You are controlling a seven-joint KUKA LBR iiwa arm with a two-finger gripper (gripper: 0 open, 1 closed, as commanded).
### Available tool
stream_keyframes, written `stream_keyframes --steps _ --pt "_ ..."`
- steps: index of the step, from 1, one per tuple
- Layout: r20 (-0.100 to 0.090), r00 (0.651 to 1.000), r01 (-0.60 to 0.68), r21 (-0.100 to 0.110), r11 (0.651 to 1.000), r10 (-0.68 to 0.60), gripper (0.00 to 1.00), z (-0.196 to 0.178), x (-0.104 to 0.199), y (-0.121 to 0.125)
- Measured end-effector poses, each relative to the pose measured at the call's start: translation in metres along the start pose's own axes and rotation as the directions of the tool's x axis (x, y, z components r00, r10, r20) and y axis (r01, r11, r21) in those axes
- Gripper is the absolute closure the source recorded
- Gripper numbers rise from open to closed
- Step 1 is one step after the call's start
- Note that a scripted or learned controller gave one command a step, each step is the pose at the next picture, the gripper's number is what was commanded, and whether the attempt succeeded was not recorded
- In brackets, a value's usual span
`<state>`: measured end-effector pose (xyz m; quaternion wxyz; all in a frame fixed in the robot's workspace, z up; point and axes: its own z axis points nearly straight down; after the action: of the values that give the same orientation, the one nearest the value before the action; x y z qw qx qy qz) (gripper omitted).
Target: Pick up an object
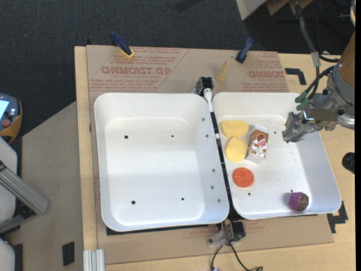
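The right bin (321, 162) holds two pale yellow lumps (234, 128) (236, 149), a small red and white packet (259, 144), a flat orange-red disc (243, 177) and a purple object (298, 200) near its front right corner. My gripper (294, 127) hangs over the right part of this bin, to the right of the packet and apart from it. Nothing shows between its fingers.
The left bin (107, 151) lies beside the right one on a brown cardboard sheet (169, 66). Blue clamps (120, 44) (245, 48) hold the sheet at the back. Cables run down to the wrist at the upper right.
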<state>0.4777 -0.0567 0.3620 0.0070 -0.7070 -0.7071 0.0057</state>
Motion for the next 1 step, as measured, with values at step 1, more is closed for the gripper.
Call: stream_keyframes --steps 1 --pt "0.001 1.000 0.006 -0.040 0.999 -0.006 1.00 -0.1827 0.0469 -0.0011"
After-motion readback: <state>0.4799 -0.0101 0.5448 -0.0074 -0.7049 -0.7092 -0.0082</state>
